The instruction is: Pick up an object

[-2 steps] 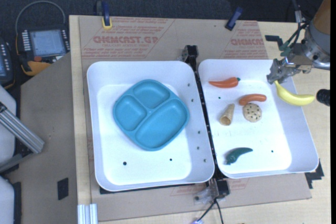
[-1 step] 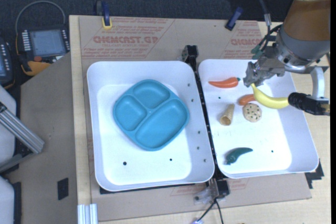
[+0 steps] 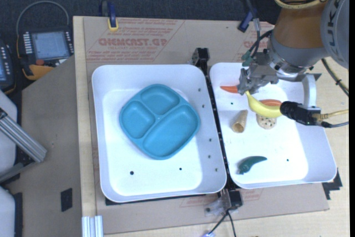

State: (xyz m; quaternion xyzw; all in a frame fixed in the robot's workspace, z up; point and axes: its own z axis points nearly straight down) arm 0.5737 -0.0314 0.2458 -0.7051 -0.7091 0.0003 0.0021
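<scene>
My gripper [image 3: 248, 85] hangs over the far left part of the right bin [image 3: 288, 172]. Just below it lies a yellow banana [image 3: 262, 108], whose upper end reaches up to the gripper's tip. An orange carrot [image 3: 228, 88] sticks out to the left of the gripper. A red-orange piece [image 3: 270, 102] lies along the banana's right side. Nearer the front sit a tan cone [image 3: 239, 120], a round speckled biscuit [image 3: 267, 122] and a dark green pepper [image 3: 250, 164].
The left bin [image 3: 111, 164] holds a blue divided plate [image 3: 160, 120]. A black divider with clamps [image 3: 201, 56] runs between the bins. A black cable connector [image 3: 299, 112] from the arm hangs over the right bin's right half.
</scene>
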